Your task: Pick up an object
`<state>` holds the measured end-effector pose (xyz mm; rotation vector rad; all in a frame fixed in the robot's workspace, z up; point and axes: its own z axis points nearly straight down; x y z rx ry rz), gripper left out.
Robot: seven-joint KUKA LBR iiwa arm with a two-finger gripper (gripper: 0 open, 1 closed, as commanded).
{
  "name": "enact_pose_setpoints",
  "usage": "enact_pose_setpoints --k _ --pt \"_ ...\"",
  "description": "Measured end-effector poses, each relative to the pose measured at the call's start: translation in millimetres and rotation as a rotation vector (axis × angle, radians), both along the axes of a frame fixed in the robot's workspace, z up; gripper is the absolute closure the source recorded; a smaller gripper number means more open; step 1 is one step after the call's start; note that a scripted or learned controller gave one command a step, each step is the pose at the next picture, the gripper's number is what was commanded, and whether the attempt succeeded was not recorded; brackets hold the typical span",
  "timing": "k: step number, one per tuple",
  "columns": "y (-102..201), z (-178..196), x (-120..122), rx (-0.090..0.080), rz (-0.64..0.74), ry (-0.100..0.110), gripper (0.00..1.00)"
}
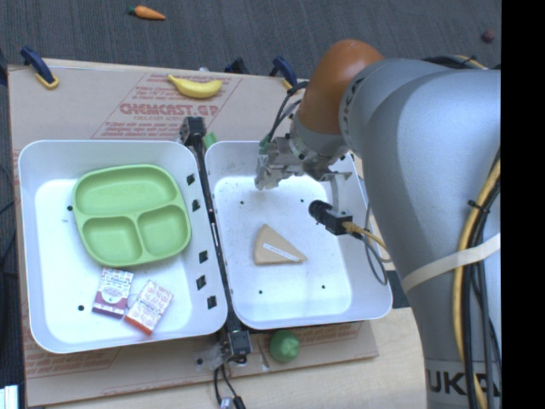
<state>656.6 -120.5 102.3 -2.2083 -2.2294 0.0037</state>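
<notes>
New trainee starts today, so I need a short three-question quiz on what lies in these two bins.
1. True or false: the green divided plate lies in the right bin.
2. Which object lies in the right bin? A) tan wedge B) banana C) two small packets
3. Fill in: the pincer is above the ___ bin's far edge.

Key: 1 false; 2 A; 3 right

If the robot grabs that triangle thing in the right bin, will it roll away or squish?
The wedge lies flat with straight edges, so it probably slides rather than rolls. It looks solid, like a toy cheese slice, so likely stiff, not squishy. Its slanted sides might slip from a pinch.
</notes>
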Motion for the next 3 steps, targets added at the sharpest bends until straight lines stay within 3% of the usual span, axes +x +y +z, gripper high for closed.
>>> enact_pose_setpoints --k 1,2,3 --pt "76 92 1 0.001 -0.003 -0.006 1.00" --pt "75 90 0 0.000 -0.004 -0.002 0.00" --pt "-14 30 -1 -0.001 -0.007 0.000 0.00"
